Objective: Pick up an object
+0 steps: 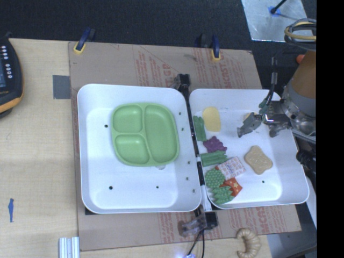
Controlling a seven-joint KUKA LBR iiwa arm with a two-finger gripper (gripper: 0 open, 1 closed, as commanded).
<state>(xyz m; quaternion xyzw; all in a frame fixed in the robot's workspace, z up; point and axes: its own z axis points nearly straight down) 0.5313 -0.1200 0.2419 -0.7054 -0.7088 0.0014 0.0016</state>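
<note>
My gripper (249,127) hangs over the upper right part of the right bin (285,190), reaching in from the right. It is a dark grey piece tilted toward the left. Nothing is visibly held in it. Below it lies a tan bread slice (258,159). To its left rest a yellow block (212,119), a purple grape bunch (214,143) and a green strip (199,128). A small pale object (248,115) peeks out just behind the gripper.
More toy food lies in the right bin: green beans (213,158), a pink-and-white packet (232,167), a pea cluster (215,180), a red piece (233,187). The left bin (97,192) holds a green divided plate (145,133). A tan curled item (248,242) lies outside on the bench.
</note>
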